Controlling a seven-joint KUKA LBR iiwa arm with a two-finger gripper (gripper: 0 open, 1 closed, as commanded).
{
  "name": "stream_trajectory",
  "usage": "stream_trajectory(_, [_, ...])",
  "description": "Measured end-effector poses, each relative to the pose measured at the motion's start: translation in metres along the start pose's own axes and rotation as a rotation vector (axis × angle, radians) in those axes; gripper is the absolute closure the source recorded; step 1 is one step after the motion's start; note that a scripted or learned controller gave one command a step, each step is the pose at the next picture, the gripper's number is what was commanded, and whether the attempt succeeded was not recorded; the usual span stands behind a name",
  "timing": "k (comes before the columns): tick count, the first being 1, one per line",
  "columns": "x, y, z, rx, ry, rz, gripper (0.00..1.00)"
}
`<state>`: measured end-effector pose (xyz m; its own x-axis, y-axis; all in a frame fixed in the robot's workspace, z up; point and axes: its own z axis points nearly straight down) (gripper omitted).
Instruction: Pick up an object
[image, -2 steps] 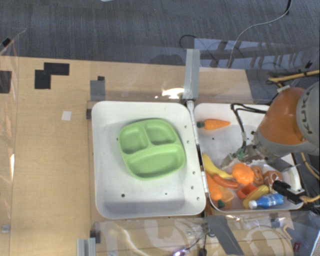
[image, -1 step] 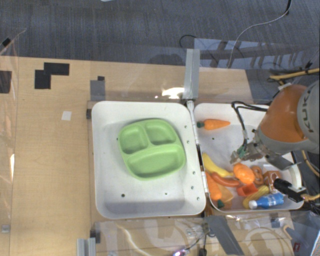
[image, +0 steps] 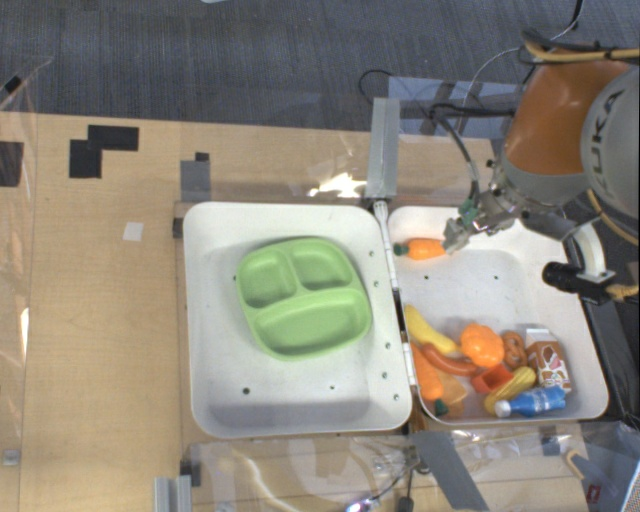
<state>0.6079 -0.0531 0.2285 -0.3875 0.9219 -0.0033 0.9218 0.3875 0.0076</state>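
Bench w/ bins (image: 300, 415), hand (image: 462, 232) partly obscured nr carrot (image: 425, 250)

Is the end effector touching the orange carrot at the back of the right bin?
Cannot tell. In the camera view the end effector sits right beside the carrot, its tip meeting the carrot's right end, but the slant hides any height gap.

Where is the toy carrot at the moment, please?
The toy carrot lies in the right bin, at its far left corner beside the divider between the bins, just left of the gripper and apart from the toy pile nearer the camera.
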Motion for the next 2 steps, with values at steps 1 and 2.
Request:
stream_trajectory(1, [-0.018,0.006,-0.086,0.001,-0.001,0.188,1.0])
stream_trajectory(2, [0.062,-0.017,0.012,0.005,0.002,0.133,1.0])
